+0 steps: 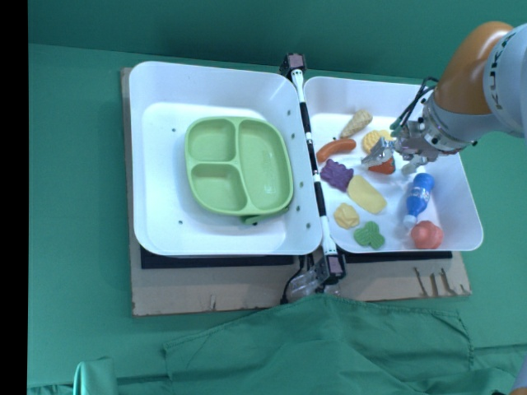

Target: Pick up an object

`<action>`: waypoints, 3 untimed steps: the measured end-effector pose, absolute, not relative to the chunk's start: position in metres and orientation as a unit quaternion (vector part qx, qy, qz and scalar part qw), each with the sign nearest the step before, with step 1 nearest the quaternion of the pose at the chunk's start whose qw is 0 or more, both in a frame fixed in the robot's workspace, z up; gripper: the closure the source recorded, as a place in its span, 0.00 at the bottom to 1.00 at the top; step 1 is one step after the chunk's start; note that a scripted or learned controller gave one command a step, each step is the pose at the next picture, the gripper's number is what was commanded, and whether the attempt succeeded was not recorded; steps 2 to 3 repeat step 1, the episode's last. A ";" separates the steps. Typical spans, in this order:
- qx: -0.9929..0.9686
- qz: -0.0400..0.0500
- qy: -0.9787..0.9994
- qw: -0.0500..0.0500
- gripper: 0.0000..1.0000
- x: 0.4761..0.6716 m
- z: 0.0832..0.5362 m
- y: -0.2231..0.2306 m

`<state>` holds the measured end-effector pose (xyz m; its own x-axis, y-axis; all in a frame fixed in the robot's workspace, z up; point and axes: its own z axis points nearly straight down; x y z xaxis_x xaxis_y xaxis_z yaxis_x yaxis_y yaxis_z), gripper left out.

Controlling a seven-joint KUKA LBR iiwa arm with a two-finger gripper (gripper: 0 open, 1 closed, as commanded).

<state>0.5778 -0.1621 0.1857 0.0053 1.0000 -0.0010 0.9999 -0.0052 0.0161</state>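
My gripper [394, 160] hangs low over the back part of the right bin [461, 189], and its fingers stand open. A small red-orange piece [383, 168] lies just under the left fingertip, partly covered by it. An orange round toy [373, 140] sits right behind it. Around them lie a red sausage [336, 149], a tan corn cob [356, 123], purple grapes [336, 174], a yellow block [366, 194] and a blue bottle [417, 196]. Nothing is lifted.
Near the right bin's front lie a small yellow toy [347, 216], a green toy [370, 235] and a red ball-like fruit [426, 234]. The left bin [156, 138] holds a green three-compartment plate [240, 166]. A black-and-white divider bar [310, 159] separates the bins.
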 end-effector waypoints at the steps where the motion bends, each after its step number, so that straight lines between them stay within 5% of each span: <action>1: 0.709 0.006 0.705 0.011 1.00 0.580 0.200 -0.163; 3: 0.709 0.006 0.705 0.011 1.00 0.580 0.200 -0.163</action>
